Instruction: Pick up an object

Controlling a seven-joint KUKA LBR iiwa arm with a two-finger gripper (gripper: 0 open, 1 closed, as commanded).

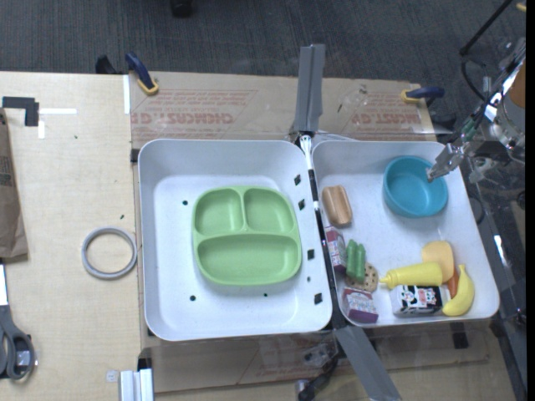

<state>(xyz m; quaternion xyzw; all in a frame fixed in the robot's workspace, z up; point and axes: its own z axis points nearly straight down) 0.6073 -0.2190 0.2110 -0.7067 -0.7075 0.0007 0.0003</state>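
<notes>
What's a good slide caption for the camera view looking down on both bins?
Gripper poised at the blue bowl's rim in the right bin; green divided plate sits in the left bin.

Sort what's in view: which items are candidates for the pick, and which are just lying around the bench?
Job in hand:
- claw, at the blue bowl
- hot dog toy
- yellow bottle
- banana
- green divided plate

Lying about:
- tape ring
- scissors
- yellow-handled clamps
</notes>
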